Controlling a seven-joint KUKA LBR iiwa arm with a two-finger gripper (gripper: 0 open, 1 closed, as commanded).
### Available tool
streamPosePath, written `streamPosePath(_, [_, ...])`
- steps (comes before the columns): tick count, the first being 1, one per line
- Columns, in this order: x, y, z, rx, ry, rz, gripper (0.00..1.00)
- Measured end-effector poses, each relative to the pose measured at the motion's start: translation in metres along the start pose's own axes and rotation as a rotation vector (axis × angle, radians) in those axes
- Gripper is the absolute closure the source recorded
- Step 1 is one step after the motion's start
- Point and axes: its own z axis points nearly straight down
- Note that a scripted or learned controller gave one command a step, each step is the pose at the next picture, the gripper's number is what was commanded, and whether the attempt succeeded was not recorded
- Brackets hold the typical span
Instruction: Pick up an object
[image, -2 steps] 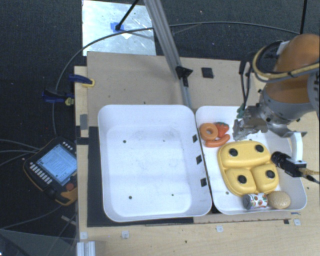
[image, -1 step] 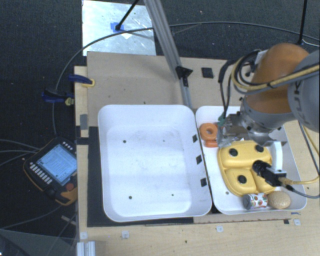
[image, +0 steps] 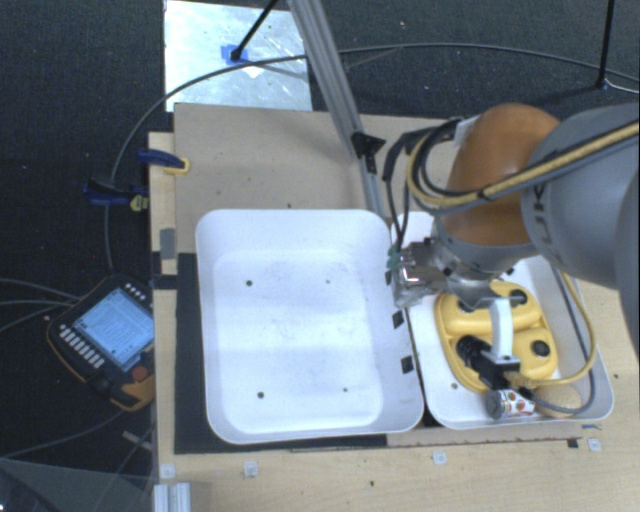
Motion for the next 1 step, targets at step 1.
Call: streamPosePath(1, [0.0519,-0.0108,-0.0053,-0.001,0.0,-0.001,1.0])
